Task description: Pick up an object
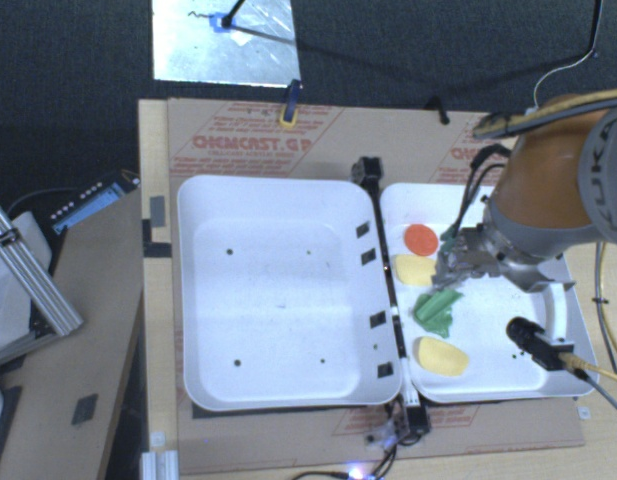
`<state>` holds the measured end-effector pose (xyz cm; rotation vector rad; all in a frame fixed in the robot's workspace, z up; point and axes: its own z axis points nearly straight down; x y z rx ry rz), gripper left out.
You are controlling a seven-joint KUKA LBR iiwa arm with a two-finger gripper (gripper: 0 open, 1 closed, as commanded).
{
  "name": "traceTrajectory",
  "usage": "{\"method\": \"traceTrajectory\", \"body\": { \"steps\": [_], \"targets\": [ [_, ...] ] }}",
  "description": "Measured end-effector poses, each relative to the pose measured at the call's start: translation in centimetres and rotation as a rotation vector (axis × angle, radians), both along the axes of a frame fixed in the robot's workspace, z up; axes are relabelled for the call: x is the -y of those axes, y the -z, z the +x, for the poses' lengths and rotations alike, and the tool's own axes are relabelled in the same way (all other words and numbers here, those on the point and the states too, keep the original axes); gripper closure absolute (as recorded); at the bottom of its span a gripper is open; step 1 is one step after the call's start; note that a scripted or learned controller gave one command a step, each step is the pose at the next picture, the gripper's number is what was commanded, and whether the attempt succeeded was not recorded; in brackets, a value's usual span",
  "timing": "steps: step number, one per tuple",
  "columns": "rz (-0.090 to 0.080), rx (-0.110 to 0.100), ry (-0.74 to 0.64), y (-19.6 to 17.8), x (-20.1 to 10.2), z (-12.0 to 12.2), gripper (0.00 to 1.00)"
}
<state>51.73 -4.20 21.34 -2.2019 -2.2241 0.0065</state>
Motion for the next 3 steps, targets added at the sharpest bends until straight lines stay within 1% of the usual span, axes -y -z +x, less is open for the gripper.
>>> {"method": "traceTrajectory", "body": {
  "steps": [1, 2, 3],
  "targets": [
    [-0.002, 0.012, -0.001, 0.9, -7.0, 1.5, 1.00],
    [-0.005, 0.015, 0.005, -0.3, -6.5, 1.6, 1.00],
    [-0.005, 0.015, 0.006, -0.2, -6.5, 1.6, 0.00]
  ]
}}
